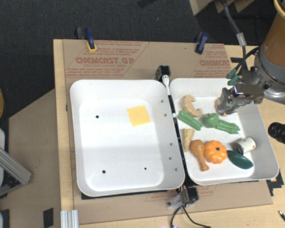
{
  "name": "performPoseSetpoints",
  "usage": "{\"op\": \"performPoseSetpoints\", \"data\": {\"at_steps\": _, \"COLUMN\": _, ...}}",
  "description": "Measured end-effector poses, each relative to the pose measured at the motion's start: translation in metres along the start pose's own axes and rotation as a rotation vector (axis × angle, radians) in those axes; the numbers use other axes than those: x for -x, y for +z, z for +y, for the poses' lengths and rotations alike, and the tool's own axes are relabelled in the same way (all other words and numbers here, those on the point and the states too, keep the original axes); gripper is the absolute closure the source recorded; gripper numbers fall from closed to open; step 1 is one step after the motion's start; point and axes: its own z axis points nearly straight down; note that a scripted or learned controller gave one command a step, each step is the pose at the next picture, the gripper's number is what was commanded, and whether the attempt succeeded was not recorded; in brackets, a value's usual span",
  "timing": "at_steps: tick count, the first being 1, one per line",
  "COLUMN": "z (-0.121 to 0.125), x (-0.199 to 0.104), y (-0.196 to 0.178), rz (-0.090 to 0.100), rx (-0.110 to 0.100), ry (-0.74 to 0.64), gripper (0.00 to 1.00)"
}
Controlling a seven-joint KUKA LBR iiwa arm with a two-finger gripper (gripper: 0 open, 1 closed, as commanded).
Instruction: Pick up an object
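Gripper hangs low over right bin, just above the green vegetable; state of jaws cannot be told, nothing seen held, so pick not yet made; toys lie in bin.

Two shallow white plastic bins sit side by side on a brown cardboard-covered bench; the left bin holds a flat yellow square slice toward its 1 o'clock area. The right bin holds a beige curved piece, a green pod, a green knobbly vegetable, a brown drumstick, an orange pumpkin, a dark green leaf and a small white cylinder. The grey metal gripper hangs over that bin's 12 o'clock part, just beside the knobbly vegetable.
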Motion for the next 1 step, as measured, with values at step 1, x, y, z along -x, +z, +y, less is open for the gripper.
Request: {"op": "performPoseSetpoints", "data": {"at_steps": 1, "z": 0.0045, "x": -0.0002, "y": -0.1537, "rz": -0.002, "rx": 0.037, "ry": 0.004, "gripper": 1.00}}
